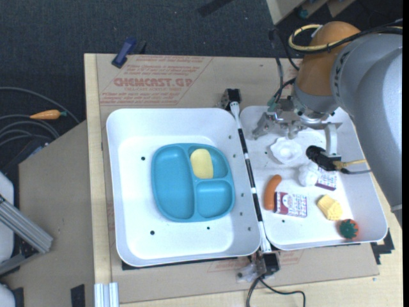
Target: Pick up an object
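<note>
Claw [279,121] over right bin [364,232], fingertips blurred, grip unclear.

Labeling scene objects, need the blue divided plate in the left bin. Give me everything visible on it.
The blue divided plate is a rounded-rectangle tray, smooth and plastic-looking, with three compartments: one long one on the view's left side and two smaller ones on the right. It lies flat, upright, slightly rotated, near the middle of the left white bin, resting on its floor. A yellow oblong toy food piece lies in the upper right compartment. The other two compartments hold nothing visible. The gripper is not near it.
</note>
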{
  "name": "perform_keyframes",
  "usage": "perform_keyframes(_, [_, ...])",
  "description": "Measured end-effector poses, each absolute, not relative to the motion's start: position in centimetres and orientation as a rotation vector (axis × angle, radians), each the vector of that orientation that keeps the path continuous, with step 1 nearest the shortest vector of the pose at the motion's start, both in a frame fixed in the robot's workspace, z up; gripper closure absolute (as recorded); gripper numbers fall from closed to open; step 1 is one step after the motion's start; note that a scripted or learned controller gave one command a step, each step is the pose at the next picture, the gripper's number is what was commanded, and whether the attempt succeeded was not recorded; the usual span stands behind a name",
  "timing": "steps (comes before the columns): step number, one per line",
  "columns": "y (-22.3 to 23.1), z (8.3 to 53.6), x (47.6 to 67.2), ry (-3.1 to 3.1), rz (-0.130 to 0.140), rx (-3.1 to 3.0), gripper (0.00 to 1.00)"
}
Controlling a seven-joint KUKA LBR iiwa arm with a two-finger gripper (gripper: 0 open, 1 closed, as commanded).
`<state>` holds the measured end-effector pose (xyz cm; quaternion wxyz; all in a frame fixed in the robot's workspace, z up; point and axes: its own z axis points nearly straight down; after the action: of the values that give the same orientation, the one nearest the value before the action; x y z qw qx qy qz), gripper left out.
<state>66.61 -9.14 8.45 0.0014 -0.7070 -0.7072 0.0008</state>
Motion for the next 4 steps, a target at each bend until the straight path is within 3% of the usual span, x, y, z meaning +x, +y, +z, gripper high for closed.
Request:
perform_keyframes(1, [-9.1,9.5,66.7,-2.221,0.001,-2.220,1.00])
perform_keyframes(2, [-9.1,9.5,66.7,-2.221,0.001,-2.220,0.00])
perform_keyframes(3, [-9.2,8.5,66.6,-2.220,0.003,-2.220,0.00])
perform_keyframes(4, [-9.1,9.5,66.7,-2.222,0.000,-2.220,1.00])
